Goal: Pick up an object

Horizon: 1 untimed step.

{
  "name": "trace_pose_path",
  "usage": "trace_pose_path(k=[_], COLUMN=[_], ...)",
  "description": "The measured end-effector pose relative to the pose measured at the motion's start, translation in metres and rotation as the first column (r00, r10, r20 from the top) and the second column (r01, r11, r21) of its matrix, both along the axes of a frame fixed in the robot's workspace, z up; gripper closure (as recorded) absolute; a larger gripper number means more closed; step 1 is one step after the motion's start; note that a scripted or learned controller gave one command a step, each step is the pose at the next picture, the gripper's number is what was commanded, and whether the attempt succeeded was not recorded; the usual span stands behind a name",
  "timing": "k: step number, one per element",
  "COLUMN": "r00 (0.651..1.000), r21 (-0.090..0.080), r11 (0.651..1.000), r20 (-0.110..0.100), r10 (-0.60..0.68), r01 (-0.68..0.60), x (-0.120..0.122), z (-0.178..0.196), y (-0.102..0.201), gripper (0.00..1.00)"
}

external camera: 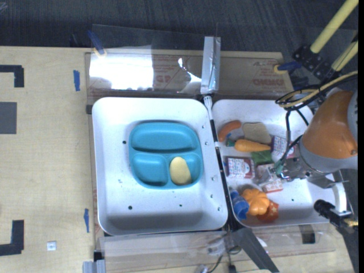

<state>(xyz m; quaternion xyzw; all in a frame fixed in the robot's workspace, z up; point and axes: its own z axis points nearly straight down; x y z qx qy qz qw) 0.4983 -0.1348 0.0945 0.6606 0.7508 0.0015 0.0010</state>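
Note:
The right bin (296,201) holds a heap of small items. Among them are an orange carrot (252,146), a tan bread-like piece (257,131), a red-orange piece (228,128), a red and white packet (239,166) and a green piece (263,157). At the bin's front lie an orange toy (257,202) and a blue piece (238,205). My gripper (280,173) reaches in from the right under the orange wrist band (333,131). It is low over the heap's right side, beside a small crumpled packet (272,183). The wrist hides its tip.
The left bin (114,198) carries a blue divided plate (153,152) with a yellow egg-shaped object (180,170) in its right compartment. A clear divider (210,64) stands behind the bins. Cables (296,98) and a yellow pole (335,19) are at the upper right.

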Motion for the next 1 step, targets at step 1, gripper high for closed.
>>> trace_pose_path(k=[1], r00=[0.991], r21=[0.0], r11=[0.991], r20=[-0.005], r10=[-0.134], r01=[0.134], x=[0.0228], z=[0.104], y=[0.0442], gripper=[1.0])
